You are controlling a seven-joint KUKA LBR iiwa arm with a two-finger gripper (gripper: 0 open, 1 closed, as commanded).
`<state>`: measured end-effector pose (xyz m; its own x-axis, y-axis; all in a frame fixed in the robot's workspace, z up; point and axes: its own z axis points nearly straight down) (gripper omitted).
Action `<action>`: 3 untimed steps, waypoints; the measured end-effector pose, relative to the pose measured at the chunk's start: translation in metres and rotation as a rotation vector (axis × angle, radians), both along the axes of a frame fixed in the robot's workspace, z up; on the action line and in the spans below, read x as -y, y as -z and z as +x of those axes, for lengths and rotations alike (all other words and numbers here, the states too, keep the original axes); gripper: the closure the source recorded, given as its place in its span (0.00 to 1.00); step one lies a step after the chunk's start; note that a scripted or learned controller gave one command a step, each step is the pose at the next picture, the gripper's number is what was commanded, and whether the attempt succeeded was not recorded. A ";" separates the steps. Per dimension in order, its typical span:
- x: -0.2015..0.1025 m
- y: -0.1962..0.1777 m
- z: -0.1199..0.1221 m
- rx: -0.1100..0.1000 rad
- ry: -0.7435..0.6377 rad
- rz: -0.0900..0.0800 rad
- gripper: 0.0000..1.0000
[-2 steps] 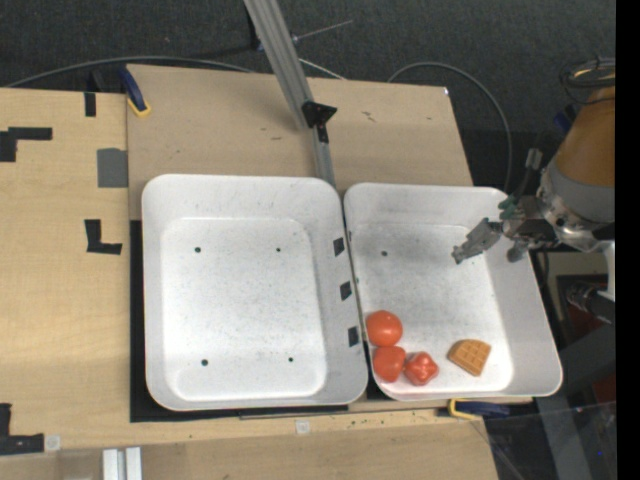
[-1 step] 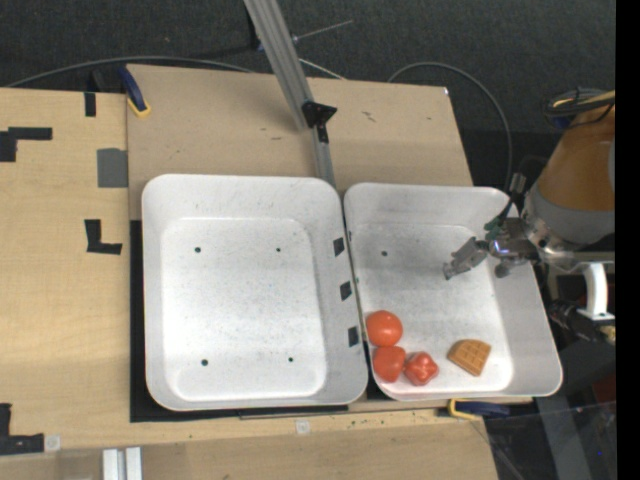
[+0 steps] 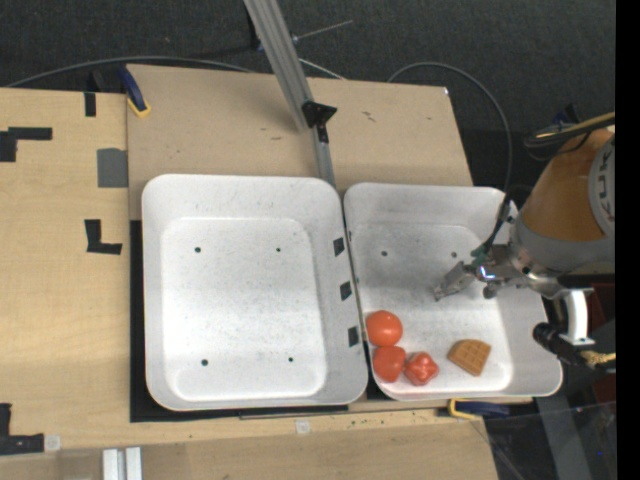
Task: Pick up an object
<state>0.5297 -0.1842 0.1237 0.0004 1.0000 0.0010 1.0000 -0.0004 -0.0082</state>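
Across the table (image 3: pixel 250 118) sit two shallow white bins side by side: the left bin (image 3: pixel 160 268) and the right bin (image 3: pixel 420 203), where every candidate object lies. From the right the arm (image 3: pixel 570 208) leans over the right bin, and its jaws (image 3: pixel 455 283) hang low above bare floor in the middle of that bin; they look parted with nothing between them, though the tips are small and hard to read. Well apart from them, toward the bin's near edge, lie an orange-red ball (image 3: pixel 384 328), a red ball (image 3: pixel 389 363) touching it, a lumpy red piece (image 3: pixel 421 369) just beside that, and a tan waffle-like biscuit (image 3: pixel 469 356). My worry is a close on empty floor, since nothing lies beneath the tips. The clustered red things could also nudge one another, and the near wall crowds any approach.
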 end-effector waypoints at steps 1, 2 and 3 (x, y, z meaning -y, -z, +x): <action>-0.001 -0.013 0.002 0.005 -0.002 0.000 1.00; -0.008 -0.074 0.005 0.013 -0.003 -0.002 1.00; -0.009 -0.103 0.006 0.011 -0.003 -0.001 1.00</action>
